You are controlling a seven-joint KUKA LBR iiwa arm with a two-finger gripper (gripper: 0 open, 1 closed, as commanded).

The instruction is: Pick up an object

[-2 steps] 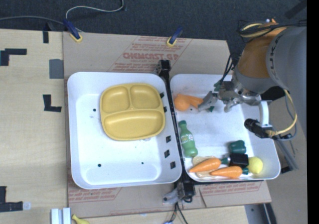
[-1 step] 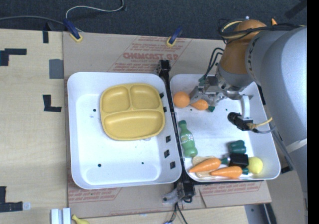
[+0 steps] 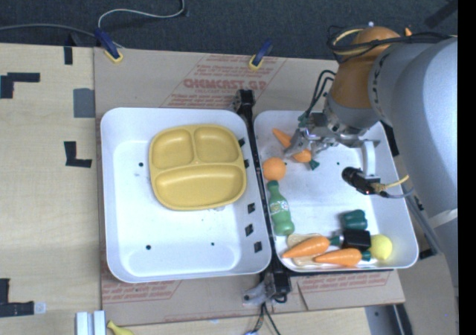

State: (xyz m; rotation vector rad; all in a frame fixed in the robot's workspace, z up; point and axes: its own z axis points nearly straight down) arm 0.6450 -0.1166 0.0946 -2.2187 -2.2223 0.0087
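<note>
Bins first: the left bin (image 3: 123,199) carries a yellow divided tray (image 3: 198,165), and the right bin (image 3: 327,192) holds all the loose pieces I might take. My arm (image 3: 416,110) comes in from the right over that second bin, the orange band (image 3: 355,80) above the wrist sitting near its far rim.

My gripper (image 3: 308,149) is low in the far left part of the right bin. Something small and orange (image 3: 302,155) lies right at my fingertips, and a little carrot-like piece (image 3: 281,137) sits just beside it toward the divider. Whether my jaws are apart or closed I cannot tell, and I cannot tell if the orange bit is between them or only under them.

Elsewhere in the bin: a green bottle (image 3: 280,209) along the divider, an orange ball (image 3: 274,169) above it, two carrots (image 3: 321,250) at the near edge, a dark green piece (image 3: 352,218), a black block (image 3: 358,239) and a yellow ball (image 3: 381,248) in the near right corner.

I judge this to be the grasp step, not the lift. Next I need a firm close on that orange bit, then a straight rise clear of the neighbouring carrot piece and the divider.
</note>
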